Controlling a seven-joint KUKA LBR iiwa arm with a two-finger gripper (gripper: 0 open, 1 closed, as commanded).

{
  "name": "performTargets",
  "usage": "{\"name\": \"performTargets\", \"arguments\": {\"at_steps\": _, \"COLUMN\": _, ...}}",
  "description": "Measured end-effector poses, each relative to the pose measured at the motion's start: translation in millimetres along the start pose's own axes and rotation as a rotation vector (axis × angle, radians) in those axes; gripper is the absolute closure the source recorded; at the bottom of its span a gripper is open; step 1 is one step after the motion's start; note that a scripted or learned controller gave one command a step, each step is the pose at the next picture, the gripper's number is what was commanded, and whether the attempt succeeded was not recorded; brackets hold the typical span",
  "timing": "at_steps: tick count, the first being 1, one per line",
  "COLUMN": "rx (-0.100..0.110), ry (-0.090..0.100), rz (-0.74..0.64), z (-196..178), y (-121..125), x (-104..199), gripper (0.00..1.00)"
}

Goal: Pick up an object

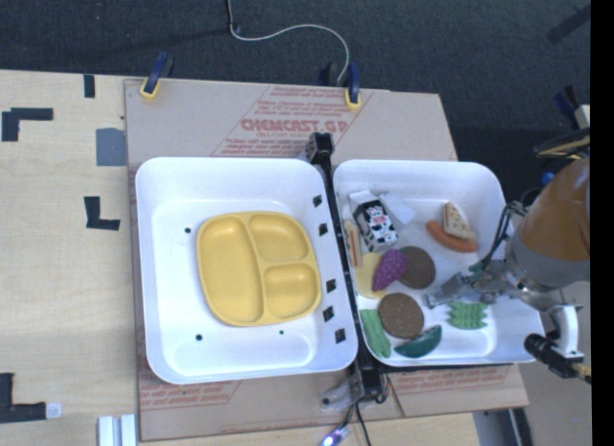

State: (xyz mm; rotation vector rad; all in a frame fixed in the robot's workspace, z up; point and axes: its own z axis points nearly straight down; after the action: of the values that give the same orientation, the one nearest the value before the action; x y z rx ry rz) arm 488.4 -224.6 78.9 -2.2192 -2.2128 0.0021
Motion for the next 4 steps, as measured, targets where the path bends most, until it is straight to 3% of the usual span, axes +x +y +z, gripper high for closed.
{"name": "performTargets", "arguments": {"at_steps": 1, "rx": -0.003, "ry": -0.005, "rz": -0.002, "z": -13, "y": 2, "x": 0, "gripper": 1.00}}
{"name": "performTargets", "arguments": {"at_steps": 2, "rx": -0.011, "ry": -0.009, "rz": -0.004, "z": -6, "y": -3, "x": 59, "gripper": 1.00}}
{"name": "performTargets", "arguments": {"at_steps": 3, "rx": -0.009, "ry": -0.006, "rz": -0.008, "z": -5, "y": 63, "x": 110, "gripper": 1.00}}
{"name": "performTargets", "arguments": {"at_steps": 4, "rx": -0.007, "ry": -0.004, "rz": -0.004, "z": -5, "y": 61, "x": 108, "gripper": 0.00}}
